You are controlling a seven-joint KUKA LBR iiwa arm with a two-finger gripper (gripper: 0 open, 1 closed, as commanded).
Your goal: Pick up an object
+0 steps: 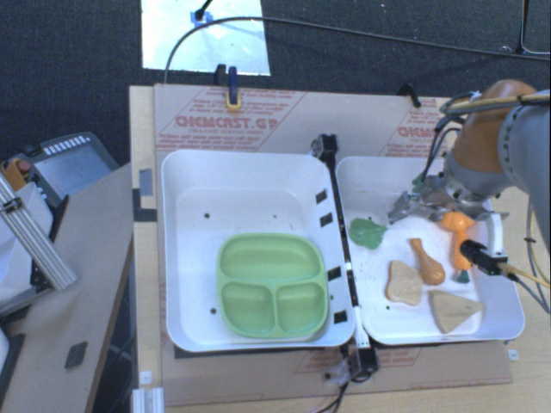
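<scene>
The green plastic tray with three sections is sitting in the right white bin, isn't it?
Not quite. The camera view shows the green plastic tray with three sections sitting in the left white bin, not the right one.

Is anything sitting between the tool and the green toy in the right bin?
Nothing visible does. The tool hangs over the right bin, just right of and above the green toy, with bare white floor between them. The drumstick and the other toy foods lie further right and nearer the camera.
</scene>
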